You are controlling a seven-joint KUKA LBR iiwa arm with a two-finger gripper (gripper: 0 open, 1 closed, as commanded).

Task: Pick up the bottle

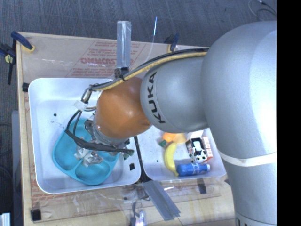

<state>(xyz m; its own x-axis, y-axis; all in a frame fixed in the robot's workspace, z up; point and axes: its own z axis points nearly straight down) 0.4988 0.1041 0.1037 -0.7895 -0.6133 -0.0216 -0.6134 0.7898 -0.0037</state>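
Blue plastic, a sectioned dish (77, 161), sits under our tool (90, 158); we risk pinching it instead of the bottle, and we cannot tell how the tool is set. Our blue bottle (193, 168) lies well right of the tool, beside a banana (170, 157).

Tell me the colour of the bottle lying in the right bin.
Blue, with a pale end; the bottle lies beside a banana, seen in the camera view.

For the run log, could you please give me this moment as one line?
arm: over left bin | gripper: above blue dish | blue bottle: lying in right bin, beside banana | bottle: not picked
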